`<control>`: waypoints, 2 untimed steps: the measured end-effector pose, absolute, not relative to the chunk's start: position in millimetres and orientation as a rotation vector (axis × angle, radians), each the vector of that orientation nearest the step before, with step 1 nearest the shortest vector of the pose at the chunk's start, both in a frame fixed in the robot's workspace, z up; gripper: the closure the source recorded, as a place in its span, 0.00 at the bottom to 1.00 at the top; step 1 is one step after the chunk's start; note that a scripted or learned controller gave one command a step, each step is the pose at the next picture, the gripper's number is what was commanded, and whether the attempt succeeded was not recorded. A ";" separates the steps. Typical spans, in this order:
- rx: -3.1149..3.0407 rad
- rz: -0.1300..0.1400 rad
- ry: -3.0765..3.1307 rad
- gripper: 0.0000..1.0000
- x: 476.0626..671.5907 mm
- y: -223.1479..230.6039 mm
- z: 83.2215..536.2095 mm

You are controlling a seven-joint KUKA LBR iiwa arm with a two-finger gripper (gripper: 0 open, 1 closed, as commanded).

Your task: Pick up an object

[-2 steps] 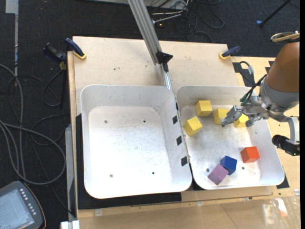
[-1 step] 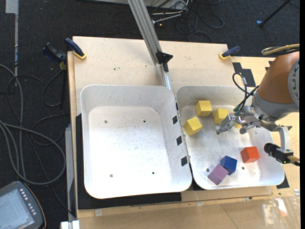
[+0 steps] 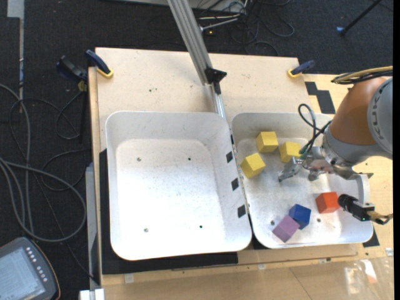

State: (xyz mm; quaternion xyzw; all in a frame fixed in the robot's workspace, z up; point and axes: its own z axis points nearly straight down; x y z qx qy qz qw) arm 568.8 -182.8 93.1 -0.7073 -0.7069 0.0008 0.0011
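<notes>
three yellow cubes [image 3: 269, 141] lie just beside the gripper [image 3: 289, 174], its state unclear.

Jaws [image 3: 289, 171] low in the right bin [image 3: 350, 235], beside three yellow cubes [image 3: 267, 141] (blue, purple, red nearer).

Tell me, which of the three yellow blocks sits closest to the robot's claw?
The rightmost yellow block, right beside the gripper. The other two yellow blocks lie farther left, towards the bin's dividing edge.
</notes>
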 end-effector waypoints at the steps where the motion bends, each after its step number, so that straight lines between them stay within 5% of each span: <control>1: -2.224 -0.001 -2.221 1.00 569.9 -183.4 105.6; 2: -2.222 -0.004 -2.227 1.00 567.7 -177.5 150.5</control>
